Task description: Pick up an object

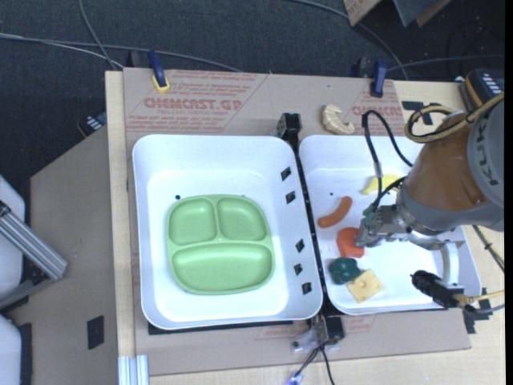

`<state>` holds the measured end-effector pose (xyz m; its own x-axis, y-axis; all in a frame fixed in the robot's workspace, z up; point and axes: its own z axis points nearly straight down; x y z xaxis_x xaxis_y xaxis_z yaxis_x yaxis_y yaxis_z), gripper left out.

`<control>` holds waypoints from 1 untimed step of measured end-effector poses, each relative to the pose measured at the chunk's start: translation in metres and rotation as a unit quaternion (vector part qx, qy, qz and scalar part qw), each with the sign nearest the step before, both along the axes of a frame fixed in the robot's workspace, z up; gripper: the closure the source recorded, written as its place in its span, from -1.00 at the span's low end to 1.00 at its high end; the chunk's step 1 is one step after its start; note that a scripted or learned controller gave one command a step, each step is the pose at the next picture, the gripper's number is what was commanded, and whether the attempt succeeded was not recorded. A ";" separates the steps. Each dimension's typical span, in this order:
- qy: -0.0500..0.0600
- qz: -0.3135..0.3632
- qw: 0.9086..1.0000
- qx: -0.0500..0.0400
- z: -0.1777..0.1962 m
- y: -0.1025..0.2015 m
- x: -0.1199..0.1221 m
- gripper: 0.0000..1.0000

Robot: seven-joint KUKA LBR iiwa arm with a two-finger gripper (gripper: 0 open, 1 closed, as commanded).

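Observation:
The right bin (321, 157) holds several small toy foods. An orange sausage (335, 212) lies near its left wall. Below it sit a red piece (349, 242), a dark green piece (345, 270) and a yellow cheese wedge (364, 285). A yellow piece (381, 184) peeks out from behind the arm. My gripper (371, 229) hangs low over the bin, right beside the red piece's upper right edge. The wrist hides whether it touches that piece.
The left bin (148, 215) carries a green divided plate (220, 244). A beige object (337, 119) lies on the cardboard behind the right bin. Blue clamps (159, 72) (378, 79) stand at the back edge. Black cables (377, 147) loop over the right bin.

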<state>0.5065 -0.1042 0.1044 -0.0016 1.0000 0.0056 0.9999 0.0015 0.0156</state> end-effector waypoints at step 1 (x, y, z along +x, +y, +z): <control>0.005 0.000 1.000 -0.003 0.053 0.010 0.006 1.00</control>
